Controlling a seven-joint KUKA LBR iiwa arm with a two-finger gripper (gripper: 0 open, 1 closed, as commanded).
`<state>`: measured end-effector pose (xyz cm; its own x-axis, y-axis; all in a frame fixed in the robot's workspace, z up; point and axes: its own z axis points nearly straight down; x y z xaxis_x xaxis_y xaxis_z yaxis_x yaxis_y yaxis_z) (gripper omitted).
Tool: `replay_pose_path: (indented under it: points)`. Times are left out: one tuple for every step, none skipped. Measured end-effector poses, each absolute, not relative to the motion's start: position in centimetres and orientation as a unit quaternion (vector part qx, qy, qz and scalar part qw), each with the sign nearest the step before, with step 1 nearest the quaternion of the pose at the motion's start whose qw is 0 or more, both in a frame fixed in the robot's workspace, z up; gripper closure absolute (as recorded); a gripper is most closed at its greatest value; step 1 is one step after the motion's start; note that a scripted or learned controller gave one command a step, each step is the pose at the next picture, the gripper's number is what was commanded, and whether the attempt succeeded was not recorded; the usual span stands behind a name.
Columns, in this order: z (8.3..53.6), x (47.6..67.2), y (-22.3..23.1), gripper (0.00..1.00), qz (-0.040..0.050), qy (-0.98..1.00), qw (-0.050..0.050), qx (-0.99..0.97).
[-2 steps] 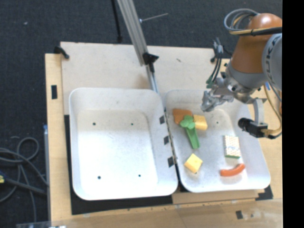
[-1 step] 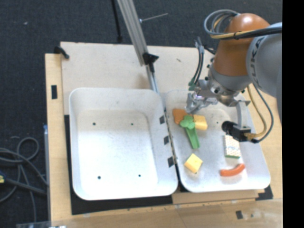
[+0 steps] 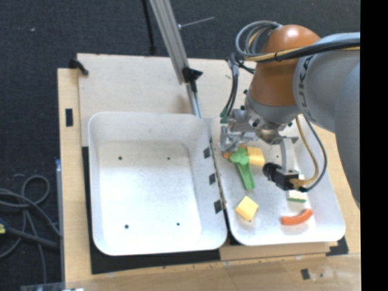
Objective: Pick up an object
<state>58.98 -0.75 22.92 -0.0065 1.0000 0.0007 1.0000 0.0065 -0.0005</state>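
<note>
The end effector (image 3: 232, 144) hangs low in the right bin (image 3: 273, 226), just above the top of the green toy (image 3: 245, 171), prob. the target since it lies nearest. Whether it is open or closed, I cannot tell.

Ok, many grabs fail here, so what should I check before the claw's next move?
1. Position: claw over the right white bin: ok.
2. Target near: green elongated plastic piece lies right by the claw: ok.
3. Target free of neighbours: not ok, a yellow block touches it.
4. Load: claw holding something: cannot tell.
5. Alternatives: yellow cube and orange curved piece lie apart: ok.
</note>
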Motion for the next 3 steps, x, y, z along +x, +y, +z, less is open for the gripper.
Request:
replay_pose_path:
  points:
    - [22.6,58.2,3.8,1.00,0.0000,-0.710,0.001,-0.705]
    - [22.4,56.2,8.4,1.00,0.0001,-0.710,0.001,-0.704]
    - [22.4,56.2,8.1,0.00,-0.0002,-0.708,0.001,-0.707]
